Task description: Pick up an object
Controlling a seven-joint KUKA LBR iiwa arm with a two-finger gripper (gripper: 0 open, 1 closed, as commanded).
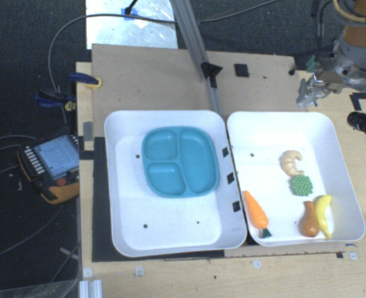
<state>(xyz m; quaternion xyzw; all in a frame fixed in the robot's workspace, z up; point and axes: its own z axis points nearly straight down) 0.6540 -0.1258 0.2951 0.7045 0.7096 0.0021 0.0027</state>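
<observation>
The right bin (332,132) holds several toy foods: a beige croissant-like piece (291,161), a green broccoli head (301,185), a yellow banana (324,214), a brown drumstick (309,220) and an orange carrot (255,211) near the bin's left wall. My gripper (308,95) hangs above the bench just beyond the right bin's far edge, well away from all the food. Nothing shows between its fingers.
A blue divided plate (180,161) lies in the left bin (123,216). A grey pole (192,33) slants across the back of the bench. Clamps, cables and a handheld controller (51,166) lie off the bench to the left.
</observation>
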